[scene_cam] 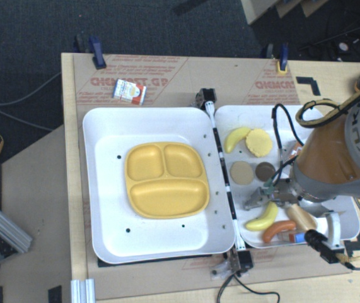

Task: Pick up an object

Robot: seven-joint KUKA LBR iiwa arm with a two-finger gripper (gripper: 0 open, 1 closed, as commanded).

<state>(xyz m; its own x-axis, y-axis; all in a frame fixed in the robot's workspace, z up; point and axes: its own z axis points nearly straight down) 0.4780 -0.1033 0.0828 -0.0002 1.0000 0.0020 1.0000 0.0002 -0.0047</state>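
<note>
Grey and orange arm reaching into the right bin (350,229), its end effector (263,196) low among the toy foods. Metal fingers (255,201) point toward the divider between the bins; how far they are spread cannot be told, and nothing visibly sits between them. Yellow banana (263,217) lies just below the end effector, touching or nearly so; red sausage (279,230) beyond it. Two brown discs (243,172) lie just above, another banana (235,138) and yellow cookie (259,142) farther up. Yellow divided plate (166,179) sits in the left bin (104,169), well apart
</note>
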